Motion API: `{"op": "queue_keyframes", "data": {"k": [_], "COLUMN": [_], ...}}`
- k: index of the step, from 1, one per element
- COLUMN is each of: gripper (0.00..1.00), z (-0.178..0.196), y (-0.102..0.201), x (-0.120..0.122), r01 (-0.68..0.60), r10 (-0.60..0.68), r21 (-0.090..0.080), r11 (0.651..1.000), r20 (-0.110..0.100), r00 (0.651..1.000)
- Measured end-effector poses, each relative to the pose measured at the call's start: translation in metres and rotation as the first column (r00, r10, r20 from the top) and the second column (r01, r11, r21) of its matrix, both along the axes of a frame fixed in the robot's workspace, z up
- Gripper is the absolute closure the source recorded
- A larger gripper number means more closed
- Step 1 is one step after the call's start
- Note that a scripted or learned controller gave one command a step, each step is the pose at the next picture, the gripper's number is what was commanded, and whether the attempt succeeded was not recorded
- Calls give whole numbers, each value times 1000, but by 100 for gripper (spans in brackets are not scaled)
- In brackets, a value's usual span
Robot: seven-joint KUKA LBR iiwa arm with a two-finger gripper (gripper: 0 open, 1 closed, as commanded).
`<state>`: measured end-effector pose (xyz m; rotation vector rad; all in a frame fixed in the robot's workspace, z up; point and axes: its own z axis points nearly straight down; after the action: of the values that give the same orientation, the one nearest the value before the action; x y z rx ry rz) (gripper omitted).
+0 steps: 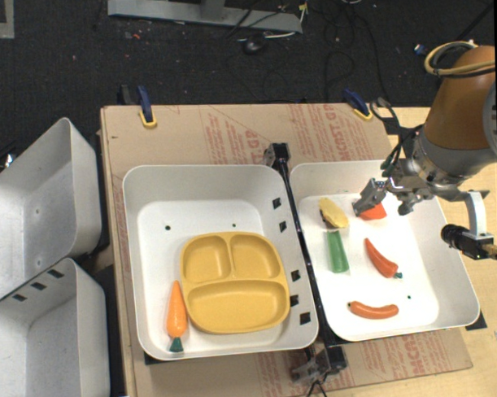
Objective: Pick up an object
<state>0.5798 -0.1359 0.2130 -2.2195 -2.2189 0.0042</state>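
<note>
My gripper (385, 202) hangs over the back of the right bin (448, 309), on the grey arm with the orange band. A small red-orange piece (374, 214) lies just under its left side, touching or nearly touching it; I cannot tell whether it is gripped. Close by to the left rests a yellow banana-like piece (334, 213). A green stick-shaped vegetable (338, 251) lies below that, with a red chilli (382, 258) to its right. An orange sausage (374, 310) rests near the bin's front.
The left bin (143, 197) holds a yellow divided plate (234, 312) and a carrot (177, 310) beside it. A black divider (291, 208) runs between the bins. Two white tubs (38, 242) stand off the bench at left.
</note>
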Motion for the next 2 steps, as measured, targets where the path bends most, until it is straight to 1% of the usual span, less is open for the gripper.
{"op": "queue_keyframes", "data": {"k": [1,2], "gripper": [0,0], "z": [-44,-94], "y": [5,0], "x": [-3,5], "r01": [0,1], "r10": [0,-1], "r21": [0,0], "r11": [1000,1000], "r20": [0,1], "r00": [1000,1000]}}
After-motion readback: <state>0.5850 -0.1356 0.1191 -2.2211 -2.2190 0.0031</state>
